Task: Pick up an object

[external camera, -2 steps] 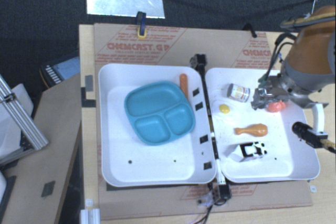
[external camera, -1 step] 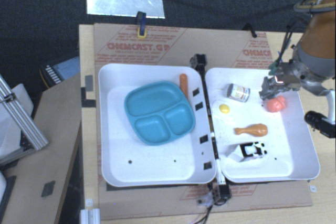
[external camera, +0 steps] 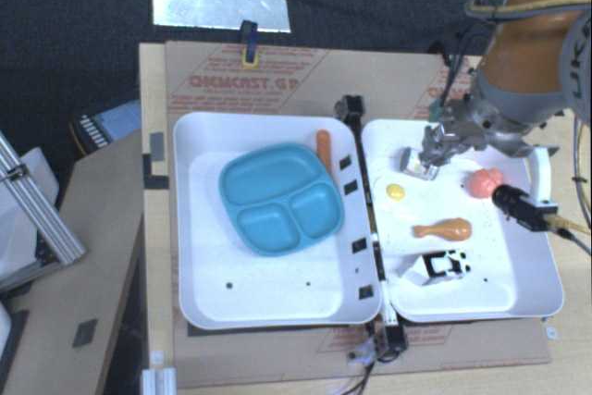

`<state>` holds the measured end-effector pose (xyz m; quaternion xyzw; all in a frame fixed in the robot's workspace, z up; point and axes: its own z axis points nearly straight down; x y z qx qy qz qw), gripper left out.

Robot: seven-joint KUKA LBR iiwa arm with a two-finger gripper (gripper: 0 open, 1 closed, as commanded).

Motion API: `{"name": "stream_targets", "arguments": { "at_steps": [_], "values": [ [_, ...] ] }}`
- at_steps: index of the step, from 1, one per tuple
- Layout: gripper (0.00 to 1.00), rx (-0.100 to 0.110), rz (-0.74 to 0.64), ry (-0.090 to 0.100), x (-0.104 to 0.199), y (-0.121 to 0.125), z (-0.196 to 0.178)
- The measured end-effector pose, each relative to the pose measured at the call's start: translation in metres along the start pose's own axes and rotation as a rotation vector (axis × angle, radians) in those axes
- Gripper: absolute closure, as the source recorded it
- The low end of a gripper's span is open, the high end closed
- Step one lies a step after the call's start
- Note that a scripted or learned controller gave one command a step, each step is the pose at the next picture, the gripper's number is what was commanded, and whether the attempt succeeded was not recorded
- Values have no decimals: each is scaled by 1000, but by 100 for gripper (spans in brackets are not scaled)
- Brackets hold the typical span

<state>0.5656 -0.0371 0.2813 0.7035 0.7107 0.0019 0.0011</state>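
My gripper hangs low over the back left part of the right bin, its metal fingertips pointing down near the bin floor. No object shows between them. A small yellow piece lies just in front of it to the left. A pink ball rests to its right. An orange-brown drumstick lies in the bin's middle, and a black-and-white toy sits toward the front.
The left bin holds a blue divided plate and an orange carrot-like stick along its right wall. A black clip divider joins the bins. A black cylinder on the arm overhangs the right bin's right side.
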Motion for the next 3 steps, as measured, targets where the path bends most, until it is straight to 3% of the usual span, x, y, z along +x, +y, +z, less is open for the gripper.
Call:
{"name": "stream_targets", "arguments": {
  "at_steps": [3],
  "values": [
    [100, 1, 2, -1, 133, 55, 56]
  ]
}}
